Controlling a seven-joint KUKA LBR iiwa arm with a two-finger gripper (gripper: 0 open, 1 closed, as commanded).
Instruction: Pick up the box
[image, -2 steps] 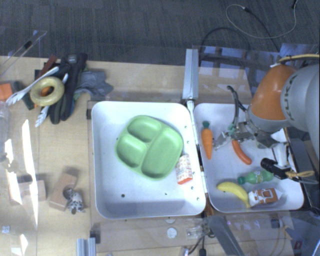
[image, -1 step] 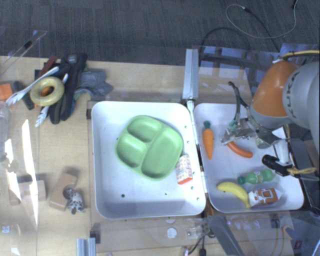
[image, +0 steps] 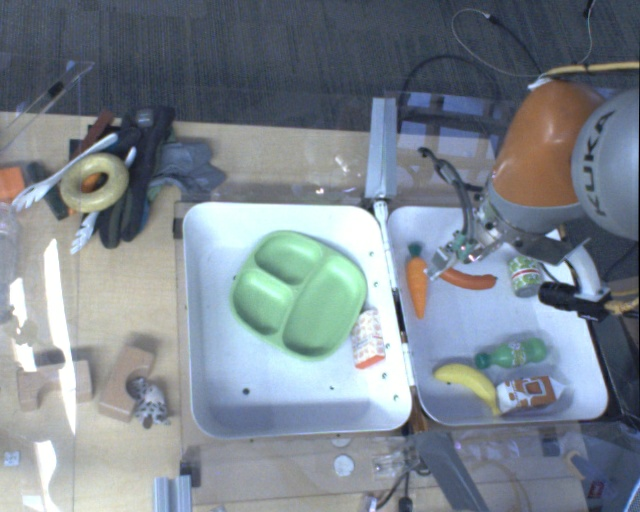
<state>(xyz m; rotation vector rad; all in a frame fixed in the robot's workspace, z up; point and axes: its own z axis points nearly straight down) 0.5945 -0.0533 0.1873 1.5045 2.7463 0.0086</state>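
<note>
Care is needed for the box (image: 527, 394): it lies flat at the near edge of the right bin (image: 580, 340), touching the banana (image: 467, 383) and just below the green bottle (image: 512, 354), so a descent clear of both is advised. The claw (image: 462, 248) is held over the bin's far side, above the red sausage (image: 468, 280) beside the carrot (image: 417, 285); its spread cannot be told.

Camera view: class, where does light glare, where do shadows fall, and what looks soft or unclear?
Camera view: glare streaks the clear sheet at left; a soft shadow rims the green plate in the left bin; the pincer over the right bin is small and unclear.
</note>
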